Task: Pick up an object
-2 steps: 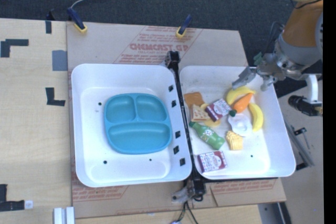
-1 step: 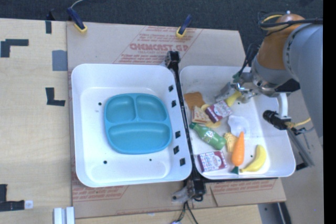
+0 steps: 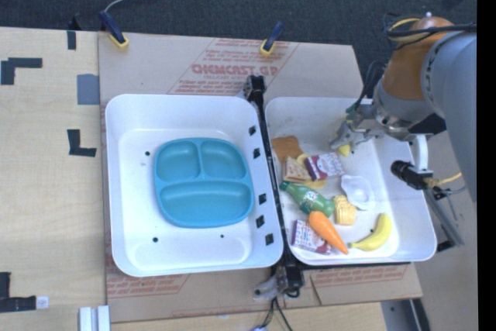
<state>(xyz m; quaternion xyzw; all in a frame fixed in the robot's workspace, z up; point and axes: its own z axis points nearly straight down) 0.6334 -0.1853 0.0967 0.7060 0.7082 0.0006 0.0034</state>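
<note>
My gripper (image 3: 346,140) hangs over the upper right part of the right bin (image 3: 403,244), just above and to the right of a red-and-white snack packet (image 3: 324,165). Lying in that bin are a brown toast slice (image 3: 285,146), a tan cracker (image 3: 297,170), a green bottle (image 3: 308,198), a piece of corn (image 3: 345,210), a carrot (image 3: 327,232), a banana (image 3: 374,234), a white cup (image 3: 357,190) and a second packet (image 3: 304,237). I see nothing held by the gripper.
The left bin (image 3: 124,167) holds a blue divided plate (image 3: 204,181). A black divider with clips (image 3: 263,167) runs between the bins. The arm's grey and orange body (image 3: 422,77) leans in over the right bin's far right edge. Cardboard lies under both bins.
</note>
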